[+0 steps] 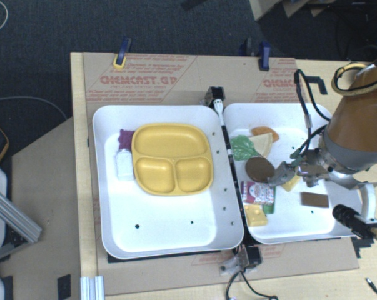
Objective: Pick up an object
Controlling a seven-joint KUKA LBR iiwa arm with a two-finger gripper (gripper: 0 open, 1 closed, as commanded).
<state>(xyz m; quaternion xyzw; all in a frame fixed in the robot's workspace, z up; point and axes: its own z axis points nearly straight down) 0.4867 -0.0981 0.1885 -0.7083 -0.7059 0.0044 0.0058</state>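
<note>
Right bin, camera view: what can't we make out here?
- tool: finger state unreadable, blurred and too small beside the brown round object.
- right bin: its right side is covered by the arm.
- red-and-white packet: print too small to read.
- purple item: partly tucked under the yellow tray.

Arm reaches in low (from the right), claw extended leftward.

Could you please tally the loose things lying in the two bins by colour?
Yellow: 3, tray, wedge, packet
Brown: 2, disc, block
Green: 1
Orange: 1
Purple: 1
White: 1
Red-and-white: 1
Total: 10
</note>
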